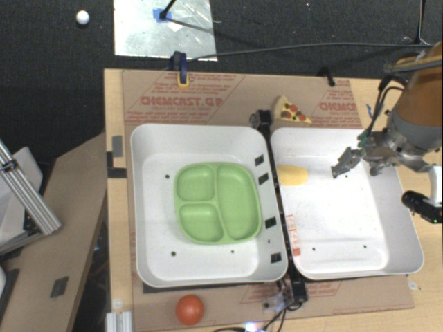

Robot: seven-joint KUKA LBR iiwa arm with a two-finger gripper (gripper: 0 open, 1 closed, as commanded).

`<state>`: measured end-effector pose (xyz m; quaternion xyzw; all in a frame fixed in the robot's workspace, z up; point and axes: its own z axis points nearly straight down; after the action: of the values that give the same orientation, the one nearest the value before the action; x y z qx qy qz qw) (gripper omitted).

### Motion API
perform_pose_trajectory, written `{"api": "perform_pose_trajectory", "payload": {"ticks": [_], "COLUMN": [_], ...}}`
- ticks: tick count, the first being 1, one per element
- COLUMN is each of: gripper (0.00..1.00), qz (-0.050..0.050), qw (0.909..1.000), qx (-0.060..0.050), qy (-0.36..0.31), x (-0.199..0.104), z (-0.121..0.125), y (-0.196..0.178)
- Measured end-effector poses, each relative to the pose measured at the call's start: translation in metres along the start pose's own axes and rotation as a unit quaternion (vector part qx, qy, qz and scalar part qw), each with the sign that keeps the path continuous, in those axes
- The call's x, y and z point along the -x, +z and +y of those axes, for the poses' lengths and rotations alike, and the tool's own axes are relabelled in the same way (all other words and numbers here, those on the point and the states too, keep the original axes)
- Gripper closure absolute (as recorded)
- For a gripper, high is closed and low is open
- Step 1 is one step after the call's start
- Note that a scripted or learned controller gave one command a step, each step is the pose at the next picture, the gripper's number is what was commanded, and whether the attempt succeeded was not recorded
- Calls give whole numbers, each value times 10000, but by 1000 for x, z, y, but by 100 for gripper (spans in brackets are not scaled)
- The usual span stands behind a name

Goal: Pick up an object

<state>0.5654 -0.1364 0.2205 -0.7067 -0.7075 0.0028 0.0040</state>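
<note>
A small yellow object (pixel 292 176) lies at the left side of the right white bin (pixel 360 261), close to the divider between the bins. My gripper (pixel 360 165) hovers over the upper right part of that bin, well to the right of the yellow object and apart from it. Its two dark fingers (pixel 342 164) are spread open and there is nothing between them. The grey arm with its orange band (pixel 422 99) reaches in from the right edge.
The left white bin (pixel 149 151) holds a green divided plate (pixel 217 202). A toy pizza slice (pixel 293 111) lies on the board behind the bins. A red ball (pixel 189 309) sits on the board in front of the left bin.
</note>
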Motion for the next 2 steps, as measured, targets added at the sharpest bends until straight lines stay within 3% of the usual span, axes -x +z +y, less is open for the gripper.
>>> {"api": "perform_pose_trajectory", "payload": {"ticks": [1,2], "gripper": [0,0], "qz": [-9,-4], "qw": [10000,10000], "qx": [56,35], "qy": [-12,-4], "x": [0,-6], "z": [3,4], "y": [-6,55]}}
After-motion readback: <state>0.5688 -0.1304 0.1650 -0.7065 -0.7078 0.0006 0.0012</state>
